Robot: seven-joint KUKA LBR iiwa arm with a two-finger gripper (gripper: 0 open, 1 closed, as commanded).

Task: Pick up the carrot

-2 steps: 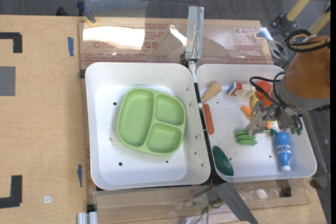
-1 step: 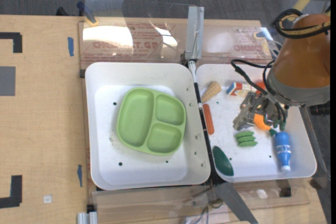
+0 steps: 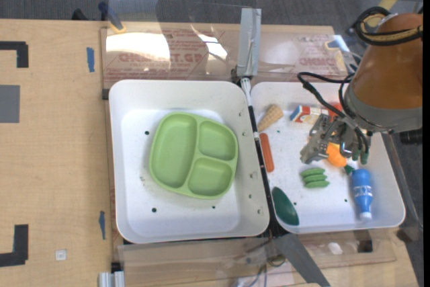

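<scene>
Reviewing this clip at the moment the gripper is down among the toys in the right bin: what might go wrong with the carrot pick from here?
1. The gripper sits right at the carrot, with the green pea pod and blue bottle nearby; it may nudge or catch those instead.
2. Nothing shows the carrot between the fingers, so a lift might come up without it.

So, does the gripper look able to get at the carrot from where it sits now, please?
Probably yes. The gripper hangs low in the right bin, right beside the carrot, whose orange body shows at its fingertips. The pea pod and blue bottle lie close by but not in between.
</scene>
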